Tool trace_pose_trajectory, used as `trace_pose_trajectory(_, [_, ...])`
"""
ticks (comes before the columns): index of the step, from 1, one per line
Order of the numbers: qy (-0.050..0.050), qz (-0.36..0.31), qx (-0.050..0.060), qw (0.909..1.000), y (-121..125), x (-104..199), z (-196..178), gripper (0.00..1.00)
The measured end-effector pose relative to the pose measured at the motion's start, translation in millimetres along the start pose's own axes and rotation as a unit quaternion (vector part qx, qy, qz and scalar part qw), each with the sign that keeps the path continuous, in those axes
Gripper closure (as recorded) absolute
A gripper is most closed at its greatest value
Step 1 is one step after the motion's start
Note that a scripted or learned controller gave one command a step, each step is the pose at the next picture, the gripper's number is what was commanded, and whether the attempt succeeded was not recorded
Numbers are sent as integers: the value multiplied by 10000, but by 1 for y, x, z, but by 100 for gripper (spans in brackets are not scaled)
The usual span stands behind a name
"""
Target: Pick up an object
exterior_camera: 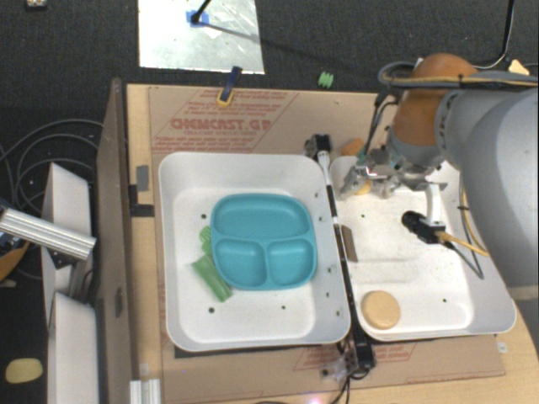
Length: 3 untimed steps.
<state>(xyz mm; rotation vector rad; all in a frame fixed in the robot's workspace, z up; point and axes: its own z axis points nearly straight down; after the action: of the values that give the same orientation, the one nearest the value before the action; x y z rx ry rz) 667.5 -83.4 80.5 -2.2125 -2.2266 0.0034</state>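
At right bin [493,305] far-left corner: claw [373,180] low, open-or-closed state unclear; tan disc [381,309] near front edge.

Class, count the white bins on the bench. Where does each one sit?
2. The left bin holds a blue divided plate; the right bin lies beside it, under the arm. No more can be seen.

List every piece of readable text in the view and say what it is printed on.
"CHEMCAST GP": large red letters on the brown cardboard sheet under the two white bins; the last letters are partly uncertain.
Smaller red print lines above and below that word on the same sheet: too blurred to read.
Red print on the cardboard's front edge: unreadable.
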Motion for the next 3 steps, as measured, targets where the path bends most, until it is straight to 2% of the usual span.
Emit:
trace_pose_trajectory(1, [-3, 22, -34, 10000, 2, -5, -13, 0])
trace_pose_trajectory(2, [3, 32, 9, 10000, -65, -4, -3, 0])
trace_pose_trajectory(3, [0, 2, -2, 10000, 1, -31, -5, 0])
